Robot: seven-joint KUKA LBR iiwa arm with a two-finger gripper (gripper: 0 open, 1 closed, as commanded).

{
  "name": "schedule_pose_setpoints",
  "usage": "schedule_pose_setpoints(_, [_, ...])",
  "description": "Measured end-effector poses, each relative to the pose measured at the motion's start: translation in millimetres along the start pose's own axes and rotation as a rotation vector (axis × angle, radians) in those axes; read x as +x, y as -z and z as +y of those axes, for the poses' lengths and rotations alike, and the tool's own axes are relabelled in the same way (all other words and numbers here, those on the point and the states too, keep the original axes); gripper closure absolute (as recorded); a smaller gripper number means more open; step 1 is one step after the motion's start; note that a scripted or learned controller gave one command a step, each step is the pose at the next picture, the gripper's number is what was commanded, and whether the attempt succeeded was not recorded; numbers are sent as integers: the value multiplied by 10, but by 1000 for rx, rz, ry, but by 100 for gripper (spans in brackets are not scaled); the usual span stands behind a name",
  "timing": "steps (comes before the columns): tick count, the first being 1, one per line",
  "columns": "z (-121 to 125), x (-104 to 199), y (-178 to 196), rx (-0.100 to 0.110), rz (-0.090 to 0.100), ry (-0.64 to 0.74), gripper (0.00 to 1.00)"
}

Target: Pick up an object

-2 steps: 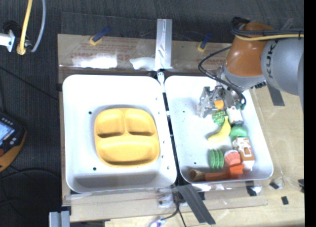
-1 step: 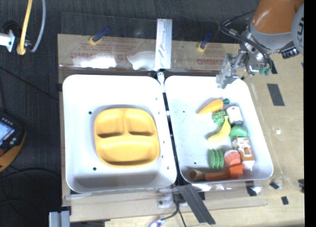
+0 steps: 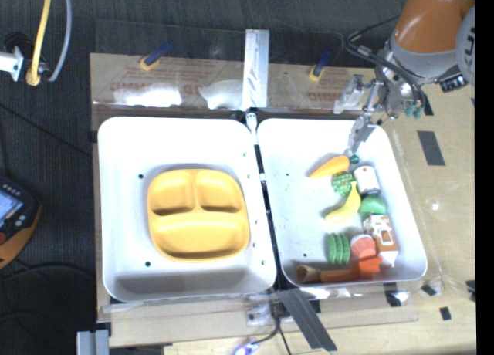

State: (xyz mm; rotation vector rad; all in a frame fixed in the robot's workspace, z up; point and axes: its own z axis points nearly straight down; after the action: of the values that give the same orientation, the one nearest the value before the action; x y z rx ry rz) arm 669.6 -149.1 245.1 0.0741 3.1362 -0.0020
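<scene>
The two-finger gripper (image 3: 360, 139) is hung over the right white bin (image 3: 289, 191) above the orange plastic toy carrot (image 3: 329, 166), seemingly aligned for a pick, nothing being grasped.

KUKA arm (image 3: 432, 25): orange band, grey link beside it.
Black cables loop off the wrist; the hand (image 3: 360, 139) is pale bare metal, slim, with small teal fittings near its mount. Markings too small to read.

A tray (image 3: 198, 214) lies in the left bin (image 3: 116, 191); toys (image 3: 359, 214) fill the right bin (image 3: 289, 191).
</scene>
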Motion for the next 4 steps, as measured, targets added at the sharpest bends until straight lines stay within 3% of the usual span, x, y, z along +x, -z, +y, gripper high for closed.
schedule_pose_setpoints(1, [134, 153, -1099, 1, 3, 92, 0])
schedule_pose_setpoints(2, [-101, 416, -1551, -2, -7, -14, 0])
schedule_pose_setpoints(3, [284, 289, -1549, 0, -9, -5, 0])
schedule_pose_setpoints(4, [-77, 990, -1539, 2, -7, 16, 0])
